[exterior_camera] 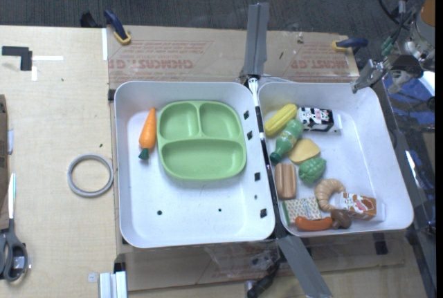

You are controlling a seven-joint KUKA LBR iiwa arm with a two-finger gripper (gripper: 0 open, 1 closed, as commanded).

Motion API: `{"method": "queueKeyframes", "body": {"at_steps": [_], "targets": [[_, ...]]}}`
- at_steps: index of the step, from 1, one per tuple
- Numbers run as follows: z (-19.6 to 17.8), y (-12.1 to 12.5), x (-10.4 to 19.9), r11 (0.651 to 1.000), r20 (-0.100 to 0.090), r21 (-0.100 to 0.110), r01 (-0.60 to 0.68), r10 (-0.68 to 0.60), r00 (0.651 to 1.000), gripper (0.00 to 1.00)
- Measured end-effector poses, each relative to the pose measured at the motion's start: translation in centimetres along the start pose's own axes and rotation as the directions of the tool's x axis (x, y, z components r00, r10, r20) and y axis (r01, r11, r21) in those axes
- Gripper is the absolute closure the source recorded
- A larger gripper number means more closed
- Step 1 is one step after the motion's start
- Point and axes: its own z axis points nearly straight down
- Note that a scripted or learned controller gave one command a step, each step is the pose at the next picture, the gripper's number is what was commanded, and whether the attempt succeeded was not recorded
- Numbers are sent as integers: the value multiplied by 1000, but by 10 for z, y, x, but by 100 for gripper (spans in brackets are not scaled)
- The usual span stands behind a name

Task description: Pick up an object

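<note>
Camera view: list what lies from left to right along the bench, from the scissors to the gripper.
Metal scissors → grey tape ring → orange toy carrot → green divided plastic plate → yellow toy corn cob → black-and-white carton → the arm's two-finger gripper.

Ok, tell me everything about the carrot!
The carrot is a small toy, plastic by the look of it, orange with a dark green stub at its lower end. It lies flat in the left bin, nearly upright in the picture, right against the left rim of the green plate.
</note>
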Motion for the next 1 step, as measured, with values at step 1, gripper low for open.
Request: {"method": "queueKeyframes", "body": {"at_steps": [1], "targets": [[145,-77,75,998,-1,2,-65,65,998,0]]}}
